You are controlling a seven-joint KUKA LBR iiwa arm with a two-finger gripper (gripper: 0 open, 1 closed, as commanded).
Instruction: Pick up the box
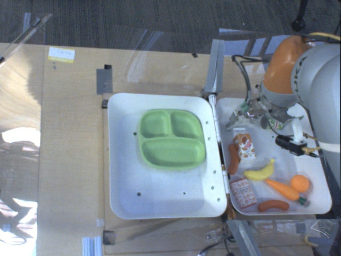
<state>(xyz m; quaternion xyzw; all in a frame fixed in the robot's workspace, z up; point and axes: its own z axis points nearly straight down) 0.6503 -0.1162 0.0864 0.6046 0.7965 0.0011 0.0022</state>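
The grey arm with its orange band (282, 63) reaches over the right shallow white bin (319, 196). Its two-finger gripper (241, 114) hangs at the bin's far end with nothing between the fingers; how wide they stand, I cannot tell. The small red-and-white carton box (244, 146) lies just below it, beside a yellow plastic banana (260, 172).

fixed overhead cam, slanted, both bins (160, 207)

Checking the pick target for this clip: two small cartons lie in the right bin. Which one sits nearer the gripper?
The upper carton, white and orange, just below the gripper. The other, the red patterned box, lies at the bin's near edge, beyond the banana.
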